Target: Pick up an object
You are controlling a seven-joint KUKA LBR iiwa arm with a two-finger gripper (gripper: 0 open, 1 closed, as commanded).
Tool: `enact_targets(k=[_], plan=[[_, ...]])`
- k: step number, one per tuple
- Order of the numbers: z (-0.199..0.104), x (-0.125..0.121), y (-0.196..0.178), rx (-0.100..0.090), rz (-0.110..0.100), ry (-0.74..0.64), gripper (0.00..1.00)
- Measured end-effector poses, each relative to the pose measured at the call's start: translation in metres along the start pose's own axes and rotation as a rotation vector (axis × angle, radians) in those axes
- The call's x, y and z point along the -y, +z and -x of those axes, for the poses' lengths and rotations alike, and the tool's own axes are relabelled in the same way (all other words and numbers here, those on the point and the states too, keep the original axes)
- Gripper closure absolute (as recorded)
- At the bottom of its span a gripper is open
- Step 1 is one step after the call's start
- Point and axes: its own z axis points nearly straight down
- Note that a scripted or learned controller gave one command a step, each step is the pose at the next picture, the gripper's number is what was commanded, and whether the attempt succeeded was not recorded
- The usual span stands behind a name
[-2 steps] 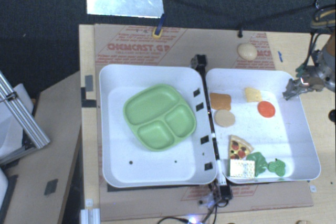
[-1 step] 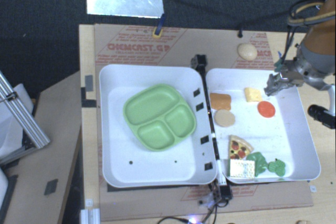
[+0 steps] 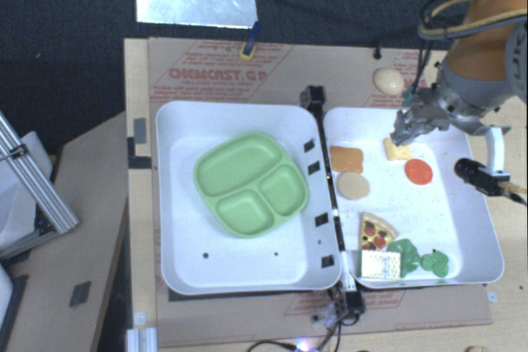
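My gripper (image 3: 404, 134) hangs low over the back of the right bin (image 3: 474, 218), directly above a small yellow cheese-like block (image 3: 398, 150) and touching or nearly touching it. Further toys lie in this bin: a red round slice (image 3: 419, 171), an orange-brown toast square (image 3: 346, 158), a tan round cookie (image 3: 354, 186), a pizza slice (image 3: 376, 231), a pale green-white cracker (image 3: 380, 265) and green leafy pieces (image 3: 419, 256). The grey arm with its orange band (image 3: 487, 21) comes in from the upper right.
The left bin (image 3: 177, 177) holds a green three-compartment plate (image 3: 252, 184). A beige egg (image 3: 388, 81) lies on the cardboard behind the right bin. A black clamp divider (image 3: 323, 177) runs between the bins. A black fixture (image 3: 478, 175) sticks in at the right bin's edge.
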Motion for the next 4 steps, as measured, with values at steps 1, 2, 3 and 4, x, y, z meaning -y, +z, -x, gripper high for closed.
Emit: enact_targets(k=[1, 2, 3, 4], plan=[[-0.052, -0.005, 0.016, -0.001, -0.002, 0.000, 1.00], [-0.051, 0.007, 0.000, 0.000, -0.001, 0.004, 1.00], [-0.056, -0.006, 0.010, 0.001, 0.000, 0.003, 1.00], [-0.049, 0.007, 0.020, 0.002, -0.002, 0.009, 1.00]])
